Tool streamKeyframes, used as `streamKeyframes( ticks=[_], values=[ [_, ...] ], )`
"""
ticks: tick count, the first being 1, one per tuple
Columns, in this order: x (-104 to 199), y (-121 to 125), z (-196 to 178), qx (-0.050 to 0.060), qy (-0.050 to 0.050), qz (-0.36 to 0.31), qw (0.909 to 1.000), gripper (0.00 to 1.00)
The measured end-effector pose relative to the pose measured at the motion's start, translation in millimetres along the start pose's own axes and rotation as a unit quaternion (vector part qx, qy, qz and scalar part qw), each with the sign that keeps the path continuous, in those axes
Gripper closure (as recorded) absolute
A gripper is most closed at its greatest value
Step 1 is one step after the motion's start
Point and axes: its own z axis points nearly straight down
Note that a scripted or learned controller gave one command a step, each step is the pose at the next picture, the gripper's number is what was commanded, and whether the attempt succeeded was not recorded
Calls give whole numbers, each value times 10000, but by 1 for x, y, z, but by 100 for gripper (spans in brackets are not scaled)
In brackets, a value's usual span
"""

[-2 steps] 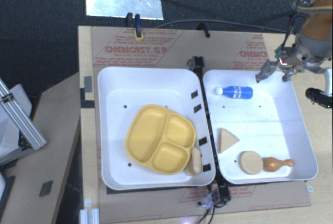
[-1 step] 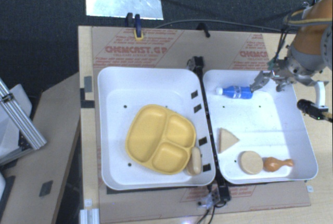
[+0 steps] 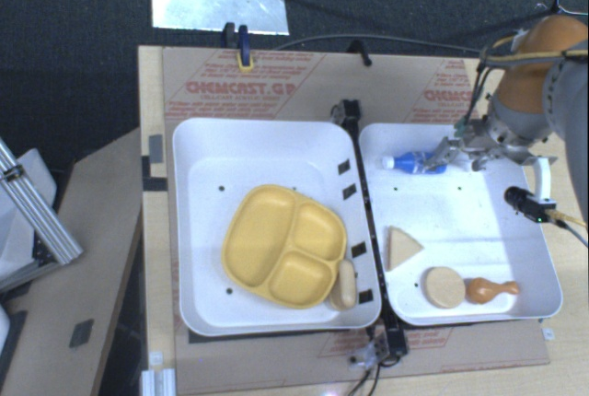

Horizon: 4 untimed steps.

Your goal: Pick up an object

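Gripper [image 3: 448,148] sits low at the right bin's [image 3: 479,316] far edge, fingers closed on a blue-and-white bottle [image 3: 416,162] lying on its side there.

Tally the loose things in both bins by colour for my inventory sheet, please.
Yellow: 1, the divided plate
Tan or beige: 3, the bread roll, wedge, round disc
Orange-brown: 1, the drumstick
Blue and white: 1, the bottle
Total: 6

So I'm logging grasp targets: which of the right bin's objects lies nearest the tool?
The blue and white bottle, lying at the tool by the far wall; the wedge, disc and drumstick sit along the near edge.
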Motion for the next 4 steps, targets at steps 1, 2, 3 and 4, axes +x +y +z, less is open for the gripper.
streamKeyframes(
  ticks=[1, 2, 3, 4],
  values=[
    [1, -2, -12, 96, 45, -13, 9999, 100],
    [7, 3, -75, -18, -2, -1, 10000, 100],
    [16, 1, -134, -18, -2, -5, 10000, 100],
    [16, 2, -144, 5, 2, -1, 10000, 100]
  ],
)
